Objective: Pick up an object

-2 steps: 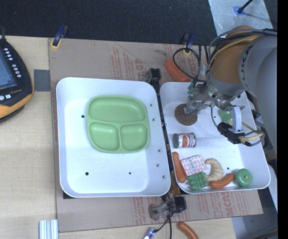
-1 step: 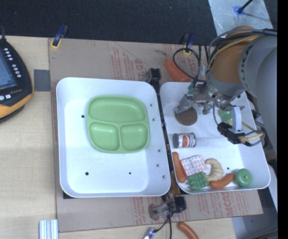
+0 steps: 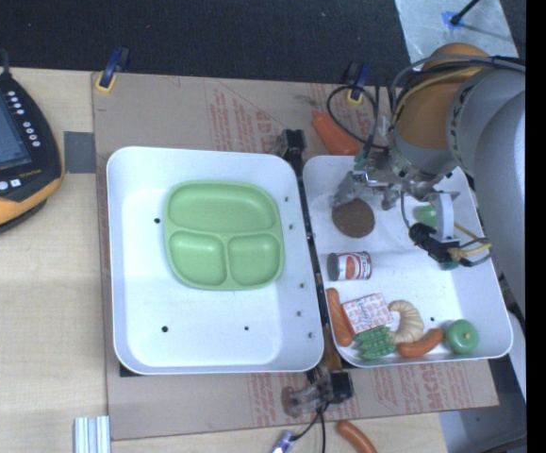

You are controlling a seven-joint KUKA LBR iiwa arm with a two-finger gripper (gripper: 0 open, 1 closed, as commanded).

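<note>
Gripper [image 3: 359, 189], fingers spread, hangs just above the brown disc [image 3: 354, 219] in the right bin [image 3: 485, 281].

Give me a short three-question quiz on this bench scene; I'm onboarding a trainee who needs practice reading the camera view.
1. True or false: the green divided plate lies in the left bin.
2. Which thing lies nearest the gripper in the right bin? A) green apple B) brown round disc C) small can
3. Fill in: the orange carrot-like toy near the top lies ______ the bins, on the cardboard.

Key: 1 true. 2 B; the disc sits just below the gripper, the can further down, the apple in the bottom corner. 3 outside.
</note>
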